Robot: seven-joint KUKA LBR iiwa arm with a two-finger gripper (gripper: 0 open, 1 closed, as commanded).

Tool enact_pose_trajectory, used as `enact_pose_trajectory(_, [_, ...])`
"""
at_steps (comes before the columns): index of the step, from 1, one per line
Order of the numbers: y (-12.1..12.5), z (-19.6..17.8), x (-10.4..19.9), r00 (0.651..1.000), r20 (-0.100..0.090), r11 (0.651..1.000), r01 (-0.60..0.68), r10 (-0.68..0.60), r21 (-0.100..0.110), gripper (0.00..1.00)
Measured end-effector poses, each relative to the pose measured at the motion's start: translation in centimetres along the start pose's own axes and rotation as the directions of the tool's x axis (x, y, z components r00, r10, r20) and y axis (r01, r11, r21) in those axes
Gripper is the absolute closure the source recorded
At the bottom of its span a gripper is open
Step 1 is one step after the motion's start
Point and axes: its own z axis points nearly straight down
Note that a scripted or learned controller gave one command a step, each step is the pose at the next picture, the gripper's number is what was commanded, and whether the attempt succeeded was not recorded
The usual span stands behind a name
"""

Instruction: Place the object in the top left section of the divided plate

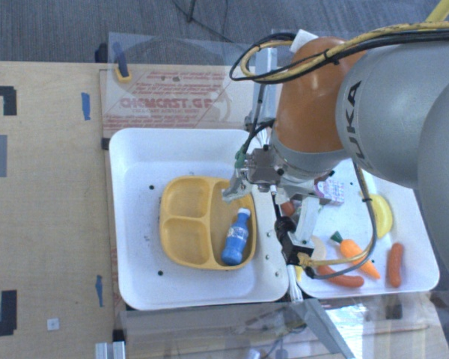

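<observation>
crowding the right bin [426, 275]: carrots [353, 250], sausage [394, 265], banana [383, 214]; jaws state untellable.

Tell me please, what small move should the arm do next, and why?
Probably lower the pincer toward the blue bottle to pick it up. The bottle lies in the large right section of the yellow divided plate, not the top left one, and the pincer sits above the plate's upper right rim, apart from the bottle.

Grey arm [389, 103], pincer [234, 191] down-left
</observation>
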Motion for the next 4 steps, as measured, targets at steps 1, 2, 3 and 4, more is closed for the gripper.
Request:
enact_pose_trajectory(1, [0.1,-1.0,0.0,1.0,0.001,1.0,0.0,0.0,-0.001,1.0])
enact_pose_trajectory(2, [-2.5,2.4,-1.8,0.964,-0.001,0.964,0.265,-0.265,0.002,1.0])
enact_pose_trajectory(3, [-4.5,4.3,0.2,0.965,-0.001,0.965,0.262,-0.262,0.003,1.0])
enact_pose_trajectory(4, [-4.5,1.1,2.4,0.924,0.0,0.924,0.382,-0.382,-0.002,1.0])
